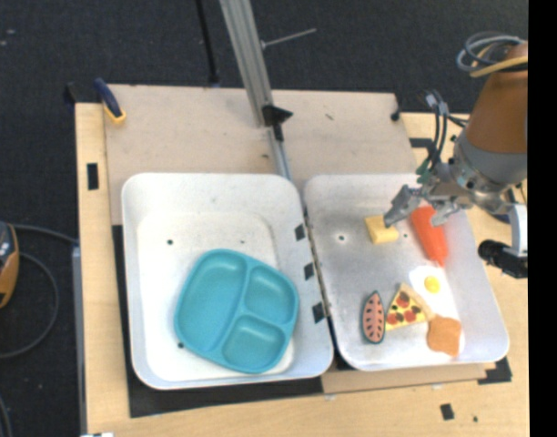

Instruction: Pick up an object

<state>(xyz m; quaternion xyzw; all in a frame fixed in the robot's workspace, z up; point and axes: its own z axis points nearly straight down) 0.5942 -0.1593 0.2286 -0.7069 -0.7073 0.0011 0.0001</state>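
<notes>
White bins (151, 198) side by side on tan bench (187, 126); dark floor (78, 25).

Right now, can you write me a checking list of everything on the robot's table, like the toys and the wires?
Surface: wooden bench with a left bin and a right bin, side by side.
Job's things: in the right bin, a yellow block, an orange carrot, a fried egg, a pizza slice, a watermelon slice and an orange lump.
Clutter: a blue divided plate in the left bin.
Grippers: gripper above the right bin, near the block and carrot; holds nothing I can see.
Cables: grey loops above the arm; a dark cable on the floor, left.
Surroundings: dark floor; metal post.
</notes>
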